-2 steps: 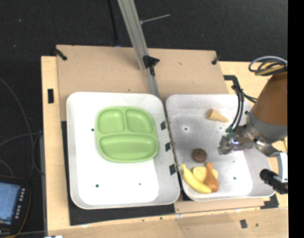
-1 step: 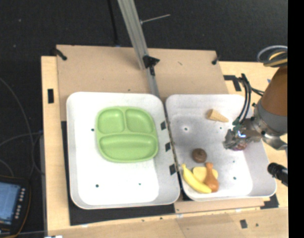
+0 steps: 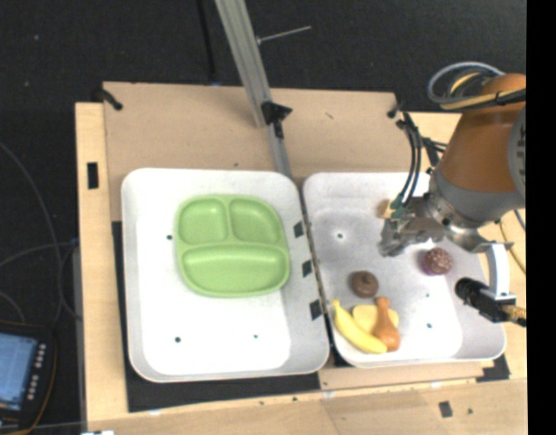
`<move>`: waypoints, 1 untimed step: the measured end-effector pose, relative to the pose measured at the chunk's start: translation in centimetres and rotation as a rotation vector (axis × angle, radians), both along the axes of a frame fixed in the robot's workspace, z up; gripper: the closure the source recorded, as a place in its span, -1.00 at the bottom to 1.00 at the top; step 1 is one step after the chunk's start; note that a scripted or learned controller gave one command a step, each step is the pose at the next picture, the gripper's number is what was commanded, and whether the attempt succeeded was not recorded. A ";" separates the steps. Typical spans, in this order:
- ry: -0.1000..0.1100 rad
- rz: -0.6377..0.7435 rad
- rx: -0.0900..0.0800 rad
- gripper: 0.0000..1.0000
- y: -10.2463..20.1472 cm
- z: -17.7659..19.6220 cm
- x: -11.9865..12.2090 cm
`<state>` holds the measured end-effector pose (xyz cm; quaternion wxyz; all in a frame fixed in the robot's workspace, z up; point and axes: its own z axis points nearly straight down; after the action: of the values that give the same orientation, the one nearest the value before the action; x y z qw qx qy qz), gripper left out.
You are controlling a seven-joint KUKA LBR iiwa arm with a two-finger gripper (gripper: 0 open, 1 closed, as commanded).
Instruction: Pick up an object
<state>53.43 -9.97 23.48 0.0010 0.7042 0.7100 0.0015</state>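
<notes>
— Nearest to us, what lies at the front edge of the right-hand shallow white bin (image 3: 350, 198)?

— Three things bunched together: a yellow plastic banana (image 3: 353, 329), an orange drumstick-shaped toy (image 3: 385, 323) leaning across it, and a pale yellow piece (image 3: 366, 314) tucked between and behind them. All three touch or overlap.

— And farther back in that bin?

— A small brown rounded toy with a darker top (image 3: 364, 285) sits just beyond the banana group, apart from it. To its right, near the bin's right side, is a small purple-red ball with a bumpy surface (image 3: 436, 261).

— Where is the arm?

— The grey arm with its orange band (image 3: 482, 157) comes in from the right and hangs over the far right part of that bin. Its claw (image 3: 400, 236) is dark and points down toward the bin floor, left of the purple-red ball and beyond the brown toy, touching neither as far as I can see.

— Released or clenched?

— I cannot tell; it is a dark blur from this angle. I see nothing carried.

— The other bin?

— The left shallow white bin (image 3: 151, 333) holds a light green plastic divided plate (image 3: 233, 246) with three compartments, lying flat toward its far half. Both bins rest side by side on the tan wooden surface (image 3: 169, 125).
</notes>
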 end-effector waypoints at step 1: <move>0.003 -0.001 0.000 1.00 4.8 -0.4 0.7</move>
<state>54.10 -5.13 23.13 -0.0001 0.7047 0.7095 0.0005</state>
